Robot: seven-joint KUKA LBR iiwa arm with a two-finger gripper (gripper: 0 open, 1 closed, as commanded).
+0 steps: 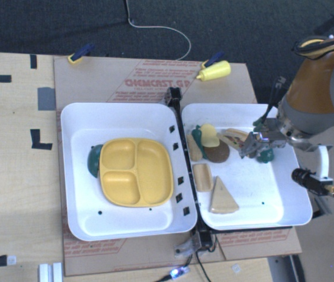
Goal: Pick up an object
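Dark carpet lies behind a pale wooden bench (14, 175) on which a cardboard sheet (149, 84) carries two shallow white bins. Over the right bin (284, 207), the gripper (255, 146) hangs low with a small dark green piece (266, 154) touching its tip on the arm's side; whether the jaws are spread or pinching it I cannot tell.

A good pick likely means closing squarely on that compact piece and lifting straight up, clear of the clutter. Just beyond the jaws, away from the arm, lie a round brown disc (217, 152), a glossy yellow lump (209, 135) and a pale strip (235, 136). Further toward the near wall rest a tan block (201, 176) and a flat beige wedge (221, 196), both hard-edged. Well apart, the left bin (76, 210) holds a smooth yellow divided plate (136, 171).
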